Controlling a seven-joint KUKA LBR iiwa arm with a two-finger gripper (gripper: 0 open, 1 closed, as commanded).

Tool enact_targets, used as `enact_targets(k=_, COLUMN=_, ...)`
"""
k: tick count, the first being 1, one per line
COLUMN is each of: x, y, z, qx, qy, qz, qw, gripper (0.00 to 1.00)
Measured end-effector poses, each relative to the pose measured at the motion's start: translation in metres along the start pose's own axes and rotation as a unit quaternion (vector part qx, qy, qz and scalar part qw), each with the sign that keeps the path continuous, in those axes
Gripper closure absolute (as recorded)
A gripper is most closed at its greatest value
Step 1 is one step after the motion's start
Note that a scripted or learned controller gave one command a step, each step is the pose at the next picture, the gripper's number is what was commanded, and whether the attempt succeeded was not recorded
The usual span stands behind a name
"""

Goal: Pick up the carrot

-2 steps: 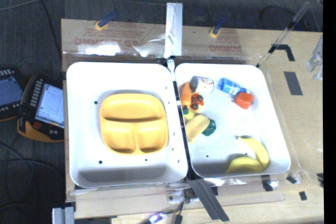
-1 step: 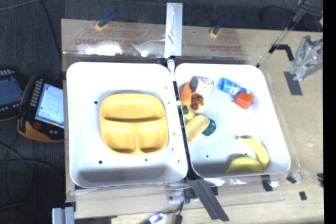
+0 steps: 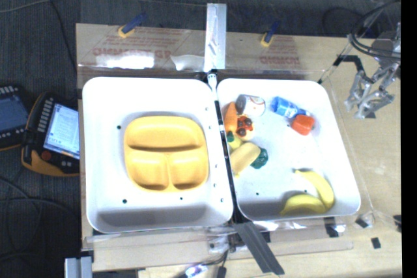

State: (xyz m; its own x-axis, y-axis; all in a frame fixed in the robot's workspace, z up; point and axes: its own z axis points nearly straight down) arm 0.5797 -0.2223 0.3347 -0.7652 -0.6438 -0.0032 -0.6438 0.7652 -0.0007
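Observation:
The carrot [image 3: 230,116] is an orange, tapered piece lying along the left wall of the right bin [image 3: 339,140], near its far end. A small red and dark toy [image 3: 244,125] lies against its right side, and a round grey-and-white object [image 3: 251,104] sits just beyond it. My gripper [image 3: 369,99] hangs outside the right bin, over the bench past the bin's far right corner, well to the right of the carrot. Nothing shows in it.
In the right bin are a blue bottle [image 3: 283,106], a red-orange piece [image 3: 302,124], a pale yellow item [image 3: 242,155] beside a green one [image 3: 260,158], and a banana [image 3: 311,195]. The left bin [image 3: 98,140] holds a yellow divided tray [image 3: 166,152]. A device [image 3: 55,133] lies at far left.

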Motion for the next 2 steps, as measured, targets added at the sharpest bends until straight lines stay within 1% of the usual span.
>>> enact_targets(k=1, x=0.002, y=0.002, z=0.208, qx=-0.001, qy=0.000, qz=-0.048, qw=0.9989, gripper=1.00)
enact_targets(k=2, x=-0.043, y=0.060, z=0.242, qx=0.006, qy=0.000, qz=-0.117, qw=0.9931, gripper=1.00)
